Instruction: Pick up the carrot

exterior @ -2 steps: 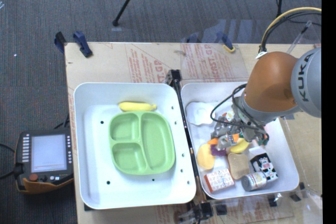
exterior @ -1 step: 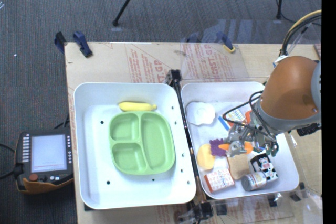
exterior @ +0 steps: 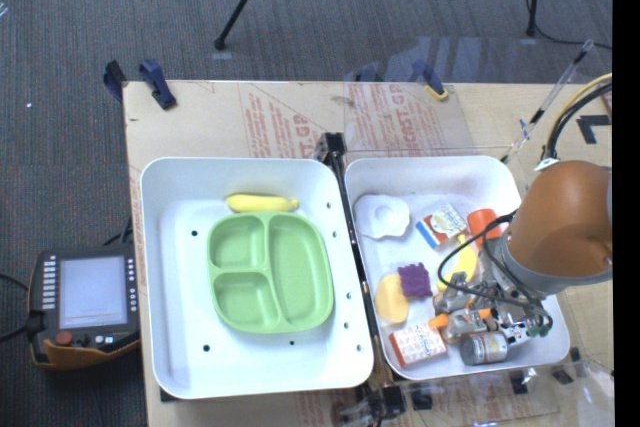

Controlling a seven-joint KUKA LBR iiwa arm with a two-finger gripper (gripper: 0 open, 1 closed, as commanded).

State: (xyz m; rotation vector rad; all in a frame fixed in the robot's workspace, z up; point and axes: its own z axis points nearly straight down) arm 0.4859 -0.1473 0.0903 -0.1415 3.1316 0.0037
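Hand [exterior: 478,313] beside small orange carrot [exterior: 441,322]

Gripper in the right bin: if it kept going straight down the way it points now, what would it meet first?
Probably the carrot, the small orange piece just beside the gripper, with the silver can close by. Depth is hard to judge from this slanted overhead view, so it might reach the bin floor instead.

Jaws: buried under the arm's orange band [exterior: 565,220] and a tangle of cables [exterior: 490,300]; whether they stand apart or closed cannot be told. Carrot [exterior: 438,322]: only a small orange stub shows, just left of the wrist clutter; the rest hidden. Orange item [exterior: 482,218] above the wrist: partly covered by the arm. Silver can [exterior: 483,349] below: upper side overlapped by hardware. Labels on the small boxes [exterior: 416,345]: too small to read.
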